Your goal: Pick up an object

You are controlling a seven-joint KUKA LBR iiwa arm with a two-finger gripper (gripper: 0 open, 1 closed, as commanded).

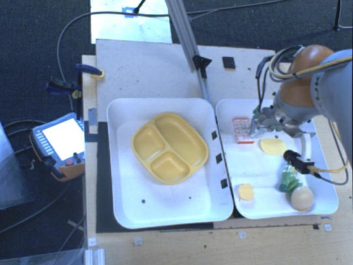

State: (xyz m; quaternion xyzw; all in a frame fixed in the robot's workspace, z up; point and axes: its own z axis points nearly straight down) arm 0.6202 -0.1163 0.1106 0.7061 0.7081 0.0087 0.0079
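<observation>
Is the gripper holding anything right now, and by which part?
Cannot be told. The gripper sits low in the right bin, beside the small red-and-white packet, but no object shows between its fingers.

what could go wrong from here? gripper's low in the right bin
1. The gripper sits beside the small red-and-white packet; closing off-centre could push it away.
2. The flat yellow piece lies close by and might get nudged.
3. The packet is near the bin wall, limiting approach room.
</observation>
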